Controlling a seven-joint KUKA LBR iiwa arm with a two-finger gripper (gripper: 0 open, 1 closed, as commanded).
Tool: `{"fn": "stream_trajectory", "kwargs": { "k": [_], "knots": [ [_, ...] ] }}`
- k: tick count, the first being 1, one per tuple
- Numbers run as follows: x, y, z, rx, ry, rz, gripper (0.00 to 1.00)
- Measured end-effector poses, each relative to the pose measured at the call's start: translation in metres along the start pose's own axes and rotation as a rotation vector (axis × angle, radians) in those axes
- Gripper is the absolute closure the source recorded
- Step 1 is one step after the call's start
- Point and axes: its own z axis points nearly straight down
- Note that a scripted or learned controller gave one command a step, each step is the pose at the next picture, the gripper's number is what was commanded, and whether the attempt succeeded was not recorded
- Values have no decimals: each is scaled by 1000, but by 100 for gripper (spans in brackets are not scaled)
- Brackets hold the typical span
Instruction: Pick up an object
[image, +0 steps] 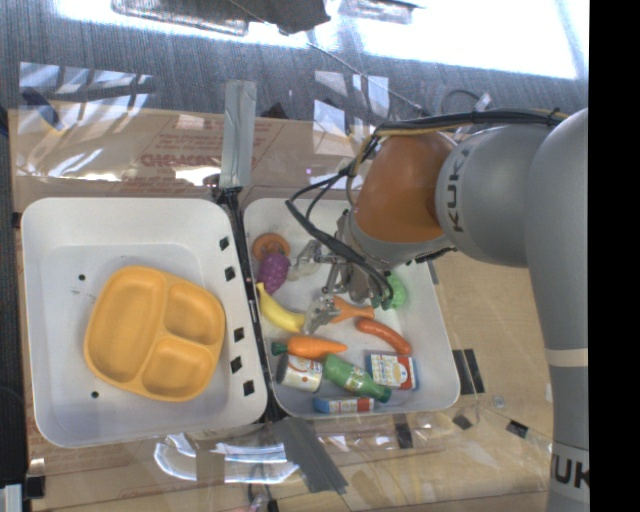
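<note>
Gripper (322, 318): finger gap unclear, cannot tell. Banana (278, 311) just left of gripper: light, stiff, smooth, curved plastic; grasp across middle, may slip.

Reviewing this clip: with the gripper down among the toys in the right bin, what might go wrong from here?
The gripper sits between the banana and an orange carrot, packed close, so it may grab two things or nudge one aside. The arm's cables hang low and could snag.
</note>
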Motion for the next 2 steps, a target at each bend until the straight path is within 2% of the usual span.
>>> {"fn": "stream_trajectory", "kwargs": {
  "k": [1,2],
  "knots": [
    [16,-64,-52,4,-6,-52,0],
    [-39,-42,-1,0,-1,-6,0]
  ]
}}
